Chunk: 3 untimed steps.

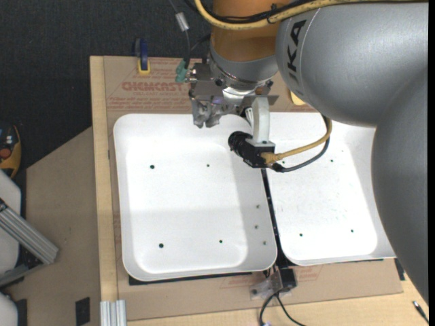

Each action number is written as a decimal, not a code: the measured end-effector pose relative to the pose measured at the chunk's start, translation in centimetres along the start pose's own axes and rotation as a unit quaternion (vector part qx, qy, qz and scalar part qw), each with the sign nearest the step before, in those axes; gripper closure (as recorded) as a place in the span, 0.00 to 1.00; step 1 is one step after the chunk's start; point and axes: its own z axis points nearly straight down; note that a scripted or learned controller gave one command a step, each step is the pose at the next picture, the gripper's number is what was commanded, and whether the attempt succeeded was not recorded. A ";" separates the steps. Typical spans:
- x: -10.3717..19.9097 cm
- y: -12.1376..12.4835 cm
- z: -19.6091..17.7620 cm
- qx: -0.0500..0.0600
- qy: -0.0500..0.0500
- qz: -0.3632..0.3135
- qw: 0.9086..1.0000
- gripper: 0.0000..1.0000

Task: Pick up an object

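My gripper (206, 114) hangs below the orange wrist band (248, 5), over the back rim of the left white bin (129, 182), near that bin's far right corner. A black fitting (250, 149) with a yellowish cable (306, 151) sticks out of the wrist toward the seam between the bins. The grey arm (367, 60) covers the back and right of the right bin (326, 243). The gripper's lower end is small and dark against the rim.
Both bins rest on a cardboard sheet (102, 114) with red print at the back. A blue and yellow clamp (143, 56) stands at its far left corner. Metal rails (27, 236) lie off the bench's left side. A cable connector (279, 280) sits at the front edge.
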 end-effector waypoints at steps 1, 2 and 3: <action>4.3 -1.9 7.0 0.007 -0.001 0.000 1.000 1.00; 1.1 -3.0 0.1 -0.001 0.000 0.004 1.000 1.00; 4.2 -1.0 5.4 0.004 -0.001 0.001 1.000 1.00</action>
